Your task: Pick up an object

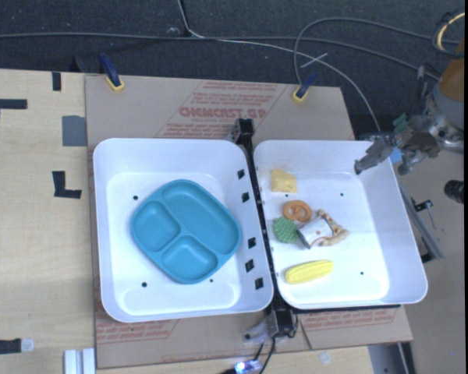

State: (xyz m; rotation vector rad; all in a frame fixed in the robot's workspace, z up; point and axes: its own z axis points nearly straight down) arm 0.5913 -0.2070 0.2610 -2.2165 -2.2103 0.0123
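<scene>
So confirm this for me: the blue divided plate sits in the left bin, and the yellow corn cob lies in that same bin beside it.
Not quite. The blue divided plate does sit in the left bin, but the yellow corn cob lies in the right bin, near its front edge, as the camera view shows.

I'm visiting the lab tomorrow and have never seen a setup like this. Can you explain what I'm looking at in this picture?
One camera looks down at a slant on a bench with two shallow white bins side by side. The left bin holds a blue divided tray. The right bin holds small toy foods: a pale yellow cheese-like piece, an orange pretzel, a green leafy item, a white and brown item and a yellow corn cob. The machine at the right is a robot arm. Its gripper, a two-finger claw, hovers near the right bin's upper right corner with nothing between its fingers. Its job is to pick something up.
</scene>
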